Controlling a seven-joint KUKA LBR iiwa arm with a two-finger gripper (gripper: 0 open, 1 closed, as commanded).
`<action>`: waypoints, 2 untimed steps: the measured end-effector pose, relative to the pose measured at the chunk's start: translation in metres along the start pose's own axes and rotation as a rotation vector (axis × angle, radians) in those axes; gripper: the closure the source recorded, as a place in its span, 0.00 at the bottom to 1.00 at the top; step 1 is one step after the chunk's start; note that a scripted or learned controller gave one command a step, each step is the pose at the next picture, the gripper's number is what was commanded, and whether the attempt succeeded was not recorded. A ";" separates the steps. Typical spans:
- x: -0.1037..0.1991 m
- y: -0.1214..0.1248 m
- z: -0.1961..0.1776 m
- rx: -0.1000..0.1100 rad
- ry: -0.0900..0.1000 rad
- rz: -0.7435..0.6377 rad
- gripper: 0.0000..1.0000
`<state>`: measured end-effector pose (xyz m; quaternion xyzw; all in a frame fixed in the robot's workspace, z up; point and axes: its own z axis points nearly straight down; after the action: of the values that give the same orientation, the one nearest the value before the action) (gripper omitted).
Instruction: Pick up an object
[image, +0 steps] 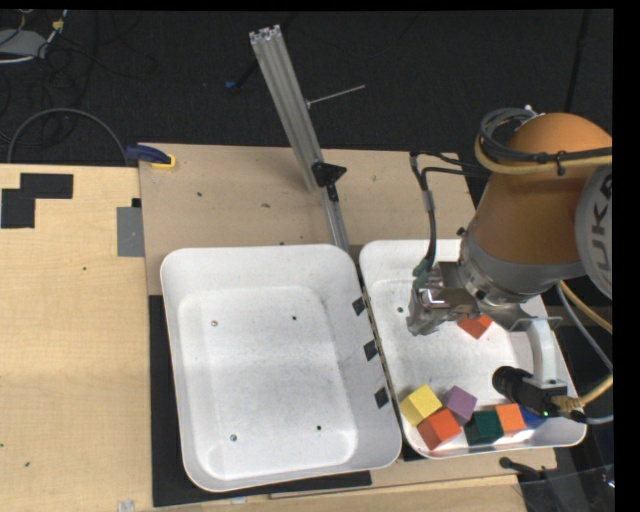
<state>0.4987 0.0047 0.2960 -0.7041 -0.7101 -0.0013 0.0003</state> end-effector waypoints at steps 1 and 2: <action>-0.003 -0.001 0.002 0.005 -0.003 0.003 0.00; -0.004 -0.001 -0.007 0.008 -0.003 -0.003 1.00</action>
<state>0.4980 0.0012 0.3033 -0.7029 -0.7112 0.0025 0.0024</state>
